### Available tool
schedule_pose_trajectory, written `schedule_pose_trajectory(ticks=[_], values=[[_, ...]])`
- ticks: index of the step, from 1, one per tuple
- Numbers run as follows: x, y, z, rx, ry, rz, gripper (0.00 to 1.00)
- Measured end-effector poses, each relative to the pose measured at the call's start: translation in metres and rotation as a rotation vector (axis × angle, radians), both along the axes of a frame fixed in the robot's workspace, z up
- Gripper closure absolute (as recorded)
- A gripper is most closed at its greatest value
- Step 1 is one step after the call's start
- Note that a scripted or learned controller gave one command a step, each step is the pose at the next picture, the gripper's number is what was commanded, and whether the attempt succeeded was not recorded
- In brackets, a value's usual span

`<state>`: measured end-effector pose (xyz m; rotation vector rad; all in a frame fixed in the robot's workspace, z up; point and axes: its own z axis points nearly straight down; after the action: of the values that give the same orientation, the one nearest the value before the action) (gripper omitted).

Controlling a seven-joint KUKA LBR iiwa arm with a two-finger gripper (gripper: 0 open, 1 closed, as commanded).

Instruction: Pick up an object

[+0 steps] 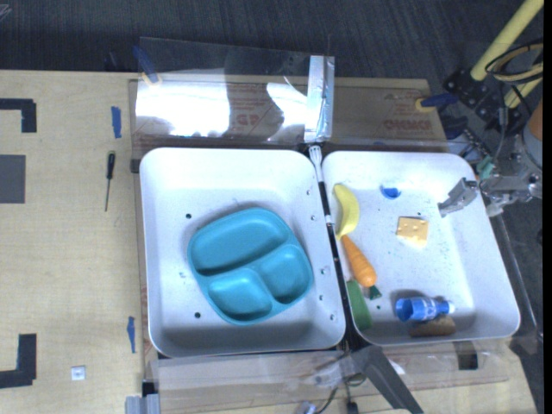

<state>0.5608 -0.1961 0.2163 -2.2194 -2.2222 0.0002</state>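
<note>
Gripper (457, 195) parked at the right bin's (496, 257) 2 o'clock rim, nothing between its fingers; can't tell if they're apart or together.

Nearest grab is the cheese wedge (412, 230), toward 8 o'clock from the gripper and sitting well apart from everything. I'd take that: drop straight down, centred. The banana (346, 209) and carrot (360, 263) hug the 9 o'clock wall, the bottle (421, 308) lies at 6. Skip the blue plate (250, 264) in the left bin (164, 231).

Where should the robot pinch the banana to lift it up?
Probably around the middle of the banana, coming straight down from above. It lies flat along the right bin's left wall, its lower tip near the carrot, so its free right side leaves room. The pincer should close across its narrow width.
</note>
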Motion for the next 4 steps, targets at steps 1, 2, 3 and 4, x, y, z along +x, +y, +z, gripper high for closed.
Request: schedule_pose_trajectory(ticks=[1,2,3,4], values=[[0.008,0.053,-0.095,0.002,0.008,-0.094,0.0],[0.029,0.044,-0.127,-0.001,-0.002,-0.01,0.0],[0.031,0.033,-0.13,-0.001,-0.006,-0.039,0.0],[0.03,0.026,-0.13,-0.001,-0.005,0.05,0.0]])
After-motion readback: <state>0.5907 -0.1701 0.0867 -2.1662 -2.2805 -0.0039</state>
